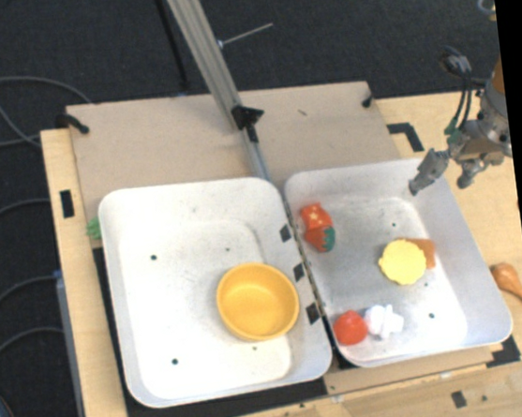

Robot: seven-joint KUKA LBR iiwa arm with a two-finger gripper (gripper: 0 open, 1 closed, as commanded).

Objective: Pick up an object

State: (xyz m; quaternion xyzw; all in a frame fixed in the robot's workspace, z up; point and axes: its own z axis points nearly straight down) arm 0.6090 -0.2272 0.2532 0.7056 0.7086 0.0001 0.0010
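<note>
Yellow disc [403,262] lies in the right bin [465,253], below and slightly left of the gripper [447,173], nearest of the objects; jaws apart, holding nothing, over the bin's upper right rim.

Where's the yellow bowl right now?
The yellow bowl sits in the left bin, near that bin's lower right corner, close to the divide from the right bin that holds the other objects.
</note>
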